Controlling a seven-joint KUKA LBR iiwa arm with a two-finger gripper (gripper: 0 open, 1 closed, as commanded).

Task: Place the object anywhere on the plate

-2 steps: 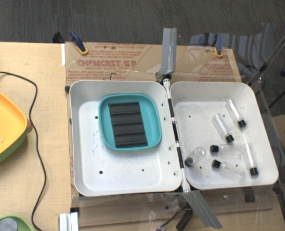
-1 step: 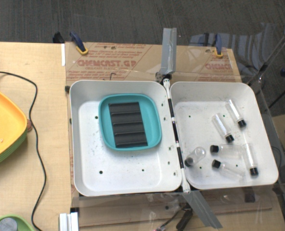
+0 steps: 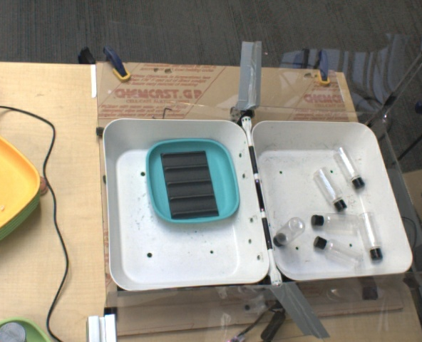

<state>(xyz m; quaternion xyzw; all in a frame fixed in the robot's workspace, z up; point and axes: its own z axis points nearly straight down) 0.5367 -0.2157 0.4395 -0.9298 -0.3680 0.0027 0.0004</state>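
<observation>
Teal squarish plate (image 3: 193, 180) with a black ribbed insert sits centre-left in the left bin (image 3: 125, 212); clear plastic vials (image 3: 330, 189) with black caps lie scattered lower right in the right bin (image 3: 296, 141); gripper state: cannot tell.

The stacked yellow and green plastic dishes (image 3: 4, 191) are cut off by the left edge. A round grey-green lid (image 3: 11, 331) is cropped by the bottom edge. The clear plastic vials with black caps (image 3: 348, 166) blend into the right white bin (image 3: 389, 162), so their outlines and exact number cannot be told.
</observation>
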